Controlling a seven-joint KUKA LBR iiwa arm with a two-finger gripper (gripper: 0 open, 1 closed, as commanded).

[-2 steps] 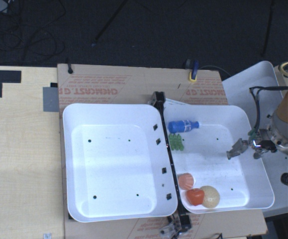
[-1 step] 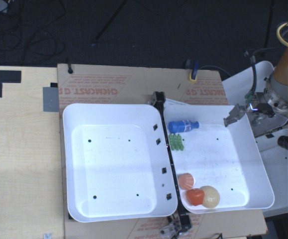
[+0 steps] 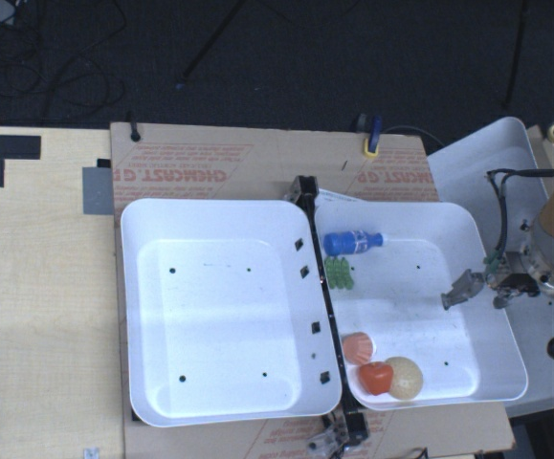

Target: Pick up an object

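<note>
The gripper (image 3: 477, 290) hovers over the right bin's (image 3: 468, 390) right side, jaws apart and holding nothing. A blue bottle (image 3: 351, 243) lies far left; an orange ball (image 3: 376, 378) sits at the near edge.

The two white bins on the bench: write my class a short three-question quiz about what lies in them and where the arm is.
1. True or false: the blue plastic bottle lies in the left white bin.
2. Which item touches the red round fruit? A) the green ridged toy B) the pale yellow ball C) the blue plastic bottle
3. Fill in: the end effector hovers over the ____ white bin.

Key: 1 false; 2 B; 3 right.
</note>
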